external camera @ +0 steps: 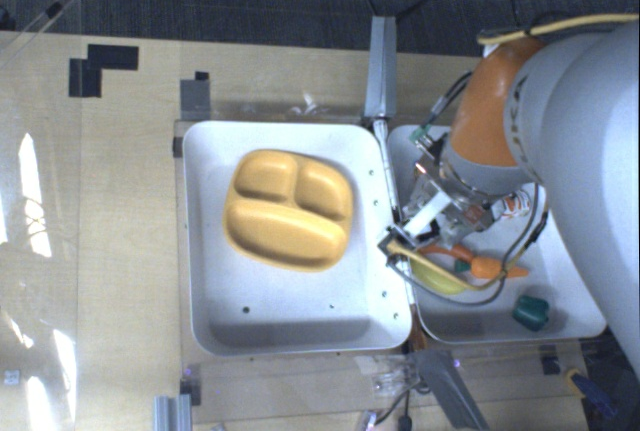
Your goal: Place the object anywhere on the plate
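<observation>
Judging from its look, we rate the banana as light, smooth and somewhat slippery, probably a hard plastic toy; take it across the middle of its curve. It lies in the right bin, directly under the hand, with a carrot touching it. We cannot tell the hand's state. The yellow plate sits in the bin left of the hand.
</observation>
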Robot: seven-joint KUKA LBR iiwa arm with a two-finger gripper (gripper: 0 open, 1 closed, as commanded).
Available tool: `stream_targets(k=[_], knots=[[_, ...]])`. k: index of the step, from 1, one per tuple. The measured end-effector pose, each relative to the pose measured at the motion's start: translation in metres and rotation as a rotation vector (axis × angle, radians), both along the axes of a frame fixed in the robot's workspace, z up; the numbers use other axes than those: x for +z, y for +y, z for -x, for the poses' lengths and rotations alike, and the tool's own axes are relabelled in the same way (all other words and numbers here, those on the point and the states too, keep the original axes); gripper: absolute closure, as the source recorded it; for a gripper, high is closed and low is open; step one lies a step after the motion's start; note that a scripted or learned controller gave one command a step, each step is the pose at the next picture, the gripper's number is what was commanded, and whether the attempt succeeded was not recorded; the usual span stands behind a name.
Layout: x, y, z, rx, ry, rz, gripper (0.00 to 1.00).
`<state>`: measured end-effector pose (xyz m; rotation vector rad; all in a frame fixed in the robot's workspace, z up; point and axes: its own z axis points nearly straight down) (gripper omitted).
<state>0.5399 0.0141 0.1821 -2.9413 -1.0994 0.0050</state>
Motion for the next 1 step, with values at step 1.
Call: stream_targets(k=[1], knots=[[0.0093,-0.0003,-0.0014,0.002,0.000,0.000,1.00]])
